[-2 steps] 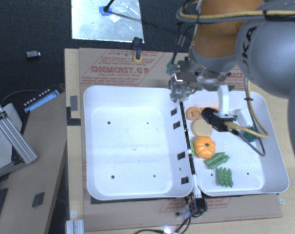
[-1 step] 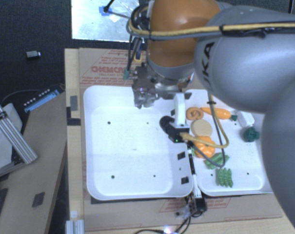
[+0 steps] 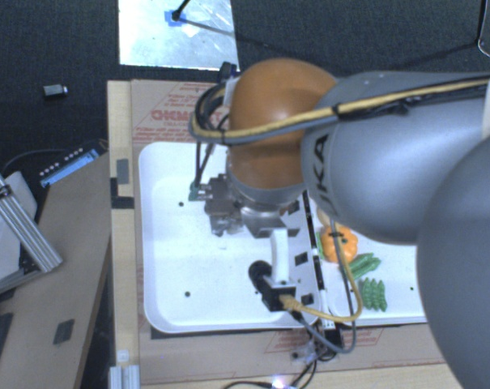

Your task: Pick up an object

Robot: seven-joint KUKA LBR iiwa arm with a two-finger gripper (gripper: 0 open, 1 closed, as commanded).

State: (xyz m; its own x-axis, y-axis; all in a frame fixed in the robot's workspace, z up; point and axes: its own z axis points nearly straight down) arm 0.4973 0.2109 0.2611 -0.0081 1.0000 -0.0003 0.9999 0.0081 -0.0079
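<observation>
The arm's orange band (image 3: 269, 128) and grey wrist hang over the left white bin (image 3: 168, 250). Below the band a grey gripper (image 3: 220, 211) points down at the bin's floor, near its upper middle. No object shows at its tip. In the right bin (image 3: 398, 310), just past the divider, lie an orange round object (image 3: 340, 245), a light green piece (image 3: 363, 263) and a darker green bumpy piece (image 3: 375, 293). The arm hides most of the right bin.
Cables and a black-and-white fitting (image 3: 270, 278) hang from the wrist over the divider between the bins. Cardboard (image 3: 164, 108) lies under the bins. A metal frame (image 3: 18, 225) stands at the left edge, and a shiny sheet (image 3: 176, 23) lies at the top.
</observation>
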